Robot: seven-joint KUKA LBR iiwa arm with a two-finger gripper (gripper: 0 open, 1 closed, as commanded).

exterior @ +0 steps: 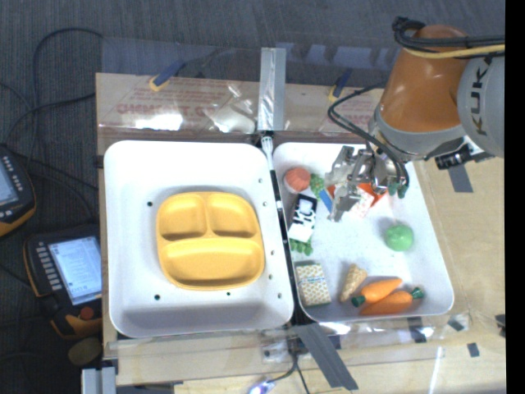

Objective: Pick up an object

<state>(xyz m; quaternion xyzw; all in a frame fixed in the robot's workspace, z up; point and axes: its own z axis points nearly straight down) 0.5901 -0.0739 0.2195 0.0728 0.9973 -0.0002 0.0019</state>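
"Where is your gripper?"

"My gripper (351,189) hangs over the back part of the right bin (435,261). I can't tell how its fingers stand. A red and white thing (367,201) sits right under it."

"What is near it?"

"A red ball (297,177) lies just to its left. A black and white box (303,217) lies beside that. A green ball (399,236) is a bit toward the front, on its right. Two carrots (385,296) are at the front wall, well apart from it, with a tan wedge (353,281) and a dotted block (312,283)."

"And the other bin?"

"The left bin (131,220) holds a yellow tray (210,239), far to my gripper's left."
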